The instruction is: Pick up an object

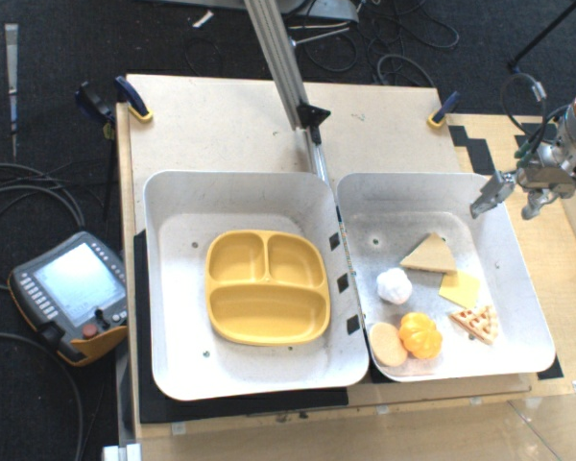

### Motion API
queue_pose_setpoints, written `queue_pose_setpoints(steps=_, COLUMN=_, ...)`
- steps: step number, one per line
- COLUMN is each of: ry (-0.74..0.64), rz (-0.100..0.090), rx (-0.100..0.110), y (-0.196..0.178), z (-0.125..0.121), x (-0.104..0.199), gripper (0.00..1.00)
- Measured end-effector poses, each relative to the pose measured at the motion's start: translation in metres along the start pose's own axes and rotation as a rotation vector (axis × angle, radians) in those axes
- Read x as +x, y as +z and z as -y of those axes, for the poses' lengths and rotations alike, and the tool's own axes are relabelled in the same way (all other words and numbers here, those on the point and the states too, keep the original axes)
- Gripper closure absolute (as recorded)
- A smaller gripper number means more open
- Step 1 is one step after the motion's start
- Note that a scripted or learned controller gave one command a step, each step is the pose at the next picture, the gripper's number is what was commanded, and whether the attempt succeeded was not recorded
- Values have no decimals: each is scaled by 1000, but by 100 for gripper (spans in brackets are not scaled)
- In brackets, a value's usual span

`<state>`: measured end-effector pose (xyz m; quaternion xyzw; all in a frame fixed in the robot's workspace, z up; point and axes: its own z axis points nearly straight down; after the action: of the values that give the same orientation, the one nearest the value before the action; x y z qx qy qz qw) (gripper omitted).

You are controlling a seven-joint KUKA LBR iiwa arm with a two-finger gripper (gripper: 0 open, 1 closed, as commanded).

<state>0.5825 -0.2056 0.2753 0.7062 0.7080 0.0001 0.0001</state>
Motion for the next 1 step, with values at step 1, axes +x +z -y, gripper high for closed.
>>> queue_pose_setpoints(steps=1, ry=-1, rz=1, rx=1, y=0, z=0, x=0, gripper=0)
